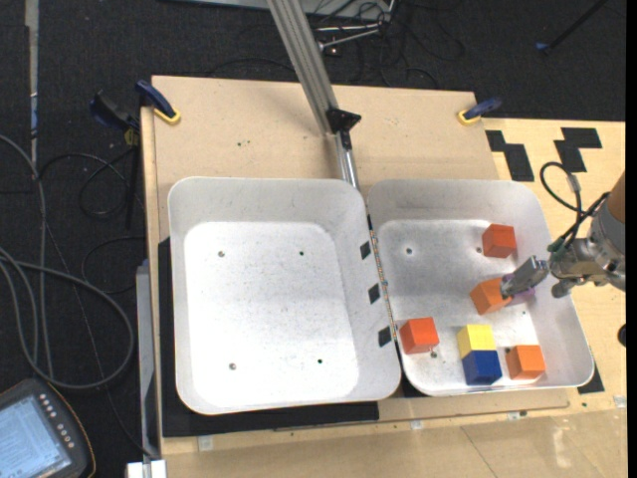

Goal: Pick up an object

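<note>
My gripper [530, 279] reaches in from the right, one finger [522, 279] touching the tilted orange block [489, 295] in the right-hand white bin [438, 242]; whether I'm clenched on it, I cannot tell. Its long axis I can't make out. Around it lie three more orange blocks [499, 240] [419, 334] [526, 361], a yellow cube [476, 339] and a blue cube [482, 366].

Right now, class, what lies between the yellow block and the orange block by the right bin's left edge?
In the camera view, only bare white bin floor lies between the yellow block and the orange block; they sit apart.
</note>
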`<state>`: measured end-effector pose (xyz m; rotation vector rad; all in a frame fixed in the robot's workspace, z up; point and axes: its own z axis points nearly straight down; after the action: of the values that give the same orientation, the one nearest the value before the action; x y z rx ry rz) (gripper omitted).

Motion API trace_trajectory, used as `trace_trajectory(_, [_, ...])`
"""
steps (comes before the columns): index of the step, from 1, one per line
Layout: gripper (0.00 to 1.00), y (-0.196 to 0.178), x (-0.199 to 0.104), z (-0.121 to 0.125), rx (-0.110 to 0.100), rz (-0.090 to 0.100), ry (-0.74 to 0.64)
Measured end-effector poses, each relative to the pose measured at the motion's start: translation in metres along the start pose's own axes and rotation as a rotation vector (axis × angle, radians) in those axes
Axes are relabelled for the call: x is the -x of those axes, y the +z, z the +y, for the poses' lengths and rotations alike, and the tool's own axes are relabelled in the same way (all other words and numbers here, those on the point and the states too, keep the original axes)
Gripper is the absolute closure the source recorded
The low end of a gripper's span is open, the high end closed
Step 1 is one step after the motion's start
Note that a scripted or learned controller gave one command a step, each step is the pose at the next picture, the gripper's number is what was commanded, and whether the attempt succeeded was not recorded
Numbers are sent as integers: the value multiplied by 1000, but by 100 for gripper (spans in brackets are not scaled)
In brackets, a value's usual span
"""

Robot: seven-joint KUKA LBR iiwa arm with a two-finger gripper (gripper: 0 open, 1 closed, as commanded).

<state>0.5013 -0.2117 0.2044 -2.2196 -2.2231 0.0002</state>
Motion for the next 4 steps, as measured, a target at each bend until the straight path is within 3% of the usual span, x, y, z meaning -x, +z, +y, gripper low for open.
trace_trajectory(1, [0,0,0,0,0,0,1])
trace_trajectory(3, [0,101,-2,-9,0,0,4])
trace_trajectory(4, [100,89,-1,-9,4,-2,2])
